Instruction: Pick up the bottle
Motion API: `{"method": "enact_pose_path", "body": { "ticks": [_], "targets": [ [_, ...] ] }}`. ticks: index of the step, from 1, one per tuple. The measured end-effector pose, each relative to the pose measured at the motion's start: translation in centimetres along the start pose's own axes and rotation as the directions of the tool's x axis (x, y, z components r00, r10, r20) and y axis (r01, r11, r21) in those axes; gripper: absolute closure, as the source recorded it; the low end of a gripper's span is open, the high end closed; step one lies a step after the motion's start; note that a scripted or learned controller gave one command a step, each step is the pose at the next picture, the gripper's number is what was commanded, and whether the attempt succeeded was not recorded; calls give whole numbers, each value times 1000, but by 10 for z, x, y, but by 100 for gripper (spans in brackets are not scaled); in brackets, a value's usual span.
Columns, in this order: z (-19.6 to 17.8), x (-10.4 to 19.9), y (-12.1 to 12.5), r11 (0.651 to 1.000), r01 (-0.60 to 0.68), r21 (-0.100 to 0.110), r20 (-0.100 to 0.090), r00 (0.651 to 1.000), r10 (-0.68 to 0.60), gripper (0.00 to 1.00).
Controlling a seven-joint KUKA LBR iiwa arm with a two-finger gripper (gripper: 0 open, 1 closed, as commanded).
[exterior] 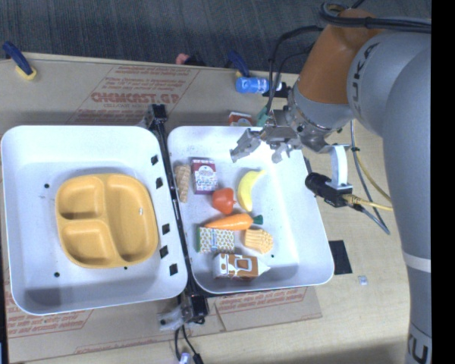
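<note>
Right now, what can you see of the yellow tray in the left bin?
The yellow tray looks like moulded plastic with rounded corners and three compartments, one long and two smaller. It lies flat, open side up, slightly rotated, on the floor of the left bin, near its middle. Nothing lies in it, and it is apart from the bin walls.

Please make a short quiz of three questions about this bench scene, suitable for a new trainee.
1. True or false: the yellow divided tray lies in the same bin as the banana.
2. Which item lies nearest the front rim of the right bin? A) the small carton B) the tomato C) the red box
3. Fill in: the gripper hovers over the far part of the ____ bin.

Key
1. False: the tray is in the left bin, the banana in the right one.
2. A
3. right
</note>
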State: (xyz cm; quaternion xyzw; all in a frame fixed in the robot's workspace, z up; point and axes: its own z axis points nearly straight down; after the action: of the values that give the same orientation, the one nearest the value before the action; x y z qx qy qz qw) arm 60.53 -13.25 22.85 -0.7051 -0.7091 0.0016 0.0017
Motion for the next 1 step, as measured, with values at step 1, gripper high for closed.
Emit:
{"method": "enact_pose_path", "body": {
  "ticks": [1],
  "targets": [
    [-74,58,51,951,-309,-2,0,951,309,0]
  ]
}}
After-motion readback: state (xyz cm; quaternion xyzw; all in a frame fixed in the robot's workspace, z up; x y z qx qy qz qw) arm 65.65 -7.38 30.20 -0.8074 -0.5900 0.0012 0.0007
